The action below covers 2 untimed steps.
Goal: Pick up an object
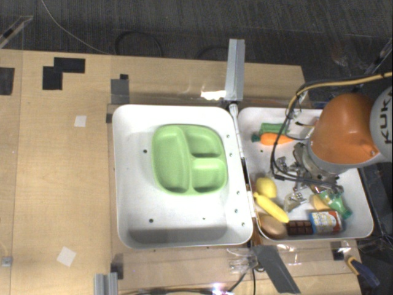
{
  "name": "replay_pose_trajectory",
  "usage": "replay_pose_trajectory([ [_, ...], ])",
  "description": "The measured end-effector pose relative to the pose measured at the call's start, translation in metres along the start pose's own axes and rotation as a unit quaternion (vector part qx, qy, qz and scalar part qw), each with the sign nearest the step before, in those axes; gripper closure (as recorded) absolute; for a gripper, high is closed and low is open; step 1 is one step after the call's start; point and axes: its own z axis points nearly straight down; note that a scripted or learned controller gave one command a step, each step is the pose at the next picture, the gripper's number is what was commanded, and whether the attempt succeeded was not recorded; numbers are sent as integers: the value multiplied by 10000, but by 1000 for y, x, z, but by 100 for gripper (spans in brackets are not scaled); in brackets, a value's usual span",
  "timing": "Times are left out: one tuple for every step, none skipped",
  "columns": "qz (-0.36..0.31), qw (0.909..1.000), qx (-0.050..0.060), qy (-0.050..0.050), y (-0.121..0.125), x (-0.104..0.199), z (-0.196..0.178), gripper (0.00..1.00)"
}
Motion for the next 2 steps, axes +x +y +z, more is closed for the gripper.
replay_pose_trajectory([
  [77,10000,20,-16,25,23,-1,0],
  [182,9998,16,-7,26,23,-1,0],
])
